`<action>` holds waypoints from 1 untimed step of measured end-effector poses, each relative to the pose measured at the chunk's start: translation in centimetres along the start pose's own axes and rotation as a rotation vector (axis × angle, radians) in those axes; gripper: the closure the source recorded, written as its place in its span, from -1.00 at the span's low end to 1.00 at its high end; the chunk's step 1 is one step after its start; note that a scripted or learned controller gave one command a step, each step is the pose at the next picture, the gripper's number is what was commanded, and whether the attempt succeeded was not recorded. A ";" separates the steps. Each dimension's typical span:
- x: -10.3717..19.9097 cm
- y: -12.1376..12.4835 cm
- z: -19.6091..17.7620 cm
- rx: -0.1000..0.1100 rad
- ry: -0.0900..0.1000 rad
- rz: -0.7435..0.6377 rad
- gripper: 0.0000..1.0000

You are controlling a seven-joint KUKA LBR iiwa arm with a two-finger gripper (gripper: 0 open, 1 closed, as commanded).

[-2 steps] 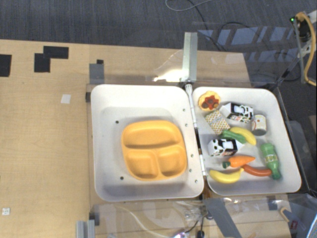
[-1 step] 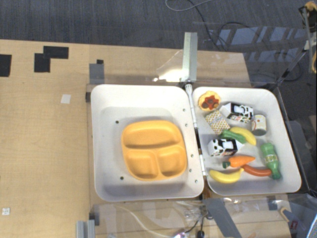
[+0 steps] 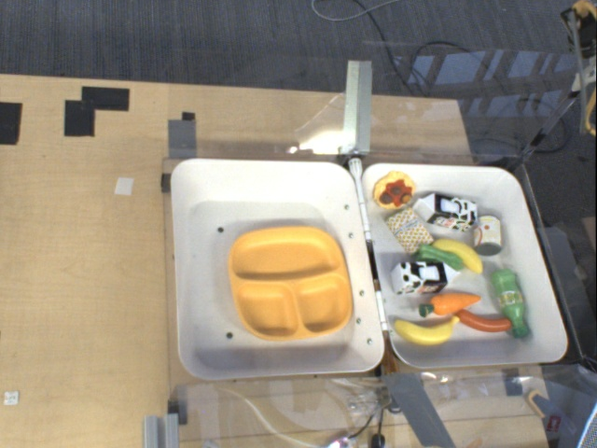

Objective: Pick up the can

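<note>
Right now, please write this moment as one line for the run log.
target: can, right bin, far right side, lying beside cow-print carton | left bin: yellow tray | grasp: not yet done

At the far upper right edge a dark piece (image 3: 584, 14) with a yellowish patch juts in, and a thin cable (image 3: 571, 110) hangs below it. Too little shows to tell whether either belongs to the robot, or its pose.

Tray (image 3: 284, 281) orange-yellow. Both bins (image 3: 201, 250) white. Two cow toys (image 3: 451, 212) black-and-white patched. Two bananas (image 3: 424, 330) yellow. Bottle (image 3: 510, 299) green. Carrot (image 3: 454, 301) orange. Can (image 3: 488, 234) grey. Bench (image 3: 84, 278) pale tan wood.
</note>
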State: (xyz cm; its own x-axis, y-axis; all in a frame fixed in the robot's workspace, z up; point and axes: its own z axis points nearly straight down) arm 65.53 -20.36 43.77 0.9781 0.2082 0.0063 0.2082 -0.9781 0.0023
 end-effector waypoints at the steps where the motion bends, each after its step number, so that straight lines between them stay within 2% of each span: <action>1: 0.2 -0.2 -1.3 -0.002 0.004 -0.009 1.00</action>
State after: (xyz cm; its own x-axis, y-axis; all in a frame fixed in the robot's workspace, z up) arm 65.65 -20.16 45.04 0.9762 0.2167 0.0108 0.2167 -0.9762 0.0042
